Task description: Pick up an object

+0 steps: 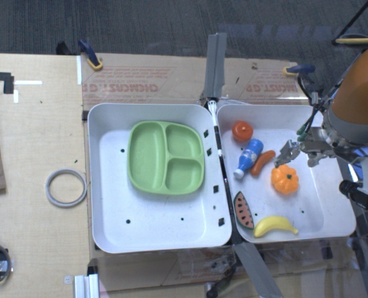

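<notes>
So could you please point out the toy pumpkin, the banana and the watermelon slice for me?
toy pumpkin (285, 180), camera view, middle of its orange body.
banana (275, 226), camera view, middle of its yellow curve.
watermelon slice (243, 211), camera view, red flesh near its centre.

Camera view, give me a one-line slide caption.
Gripper poised above toy pumpkin in right bin; green plate in left bin.

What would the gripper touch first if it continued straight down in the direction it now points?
Probably the orange pumpkin, which lies just below the gripper in the right bin; depth is unclear from this slanted view.
</notes>
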Motion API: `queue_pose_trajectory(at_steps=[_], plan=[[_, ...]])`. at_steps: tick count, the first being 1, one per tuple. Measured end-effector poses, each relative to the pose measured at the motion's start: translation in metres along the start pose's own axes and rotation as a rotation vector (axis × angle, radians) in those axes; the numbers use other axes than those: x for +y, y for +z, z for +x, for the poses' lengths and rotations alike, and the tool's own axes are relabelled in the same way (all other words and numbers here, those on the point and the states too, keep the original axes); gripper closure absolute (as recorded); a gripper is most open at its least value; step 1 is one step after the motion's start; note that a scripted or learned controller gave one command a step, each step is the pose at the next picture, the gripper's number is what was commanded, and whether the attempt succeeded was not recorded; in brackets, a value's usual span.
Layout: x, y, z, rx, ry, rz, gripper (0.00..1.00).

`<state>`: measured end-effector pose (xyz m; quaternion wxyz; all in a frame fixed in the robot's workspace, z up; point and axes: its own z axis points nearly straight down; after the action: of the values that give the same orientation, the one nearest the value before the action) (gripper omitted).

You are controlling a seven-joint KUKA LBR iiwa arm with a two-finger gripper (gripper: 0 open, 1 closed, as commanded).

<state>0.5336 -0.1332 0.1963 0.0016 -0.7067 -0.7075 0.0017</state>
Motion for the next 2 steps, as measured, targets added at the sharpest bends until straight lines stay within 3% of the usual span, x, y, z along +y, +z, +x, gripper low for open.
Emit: queue_pose_trajectory(at_steps=[1,2], plan=[[0.052,0.1058,0.0127,-0.001,0.002,-0.002,0.0],[0.0514,0.0988,0.0106,0.0,0.007,0.001,1.0]])
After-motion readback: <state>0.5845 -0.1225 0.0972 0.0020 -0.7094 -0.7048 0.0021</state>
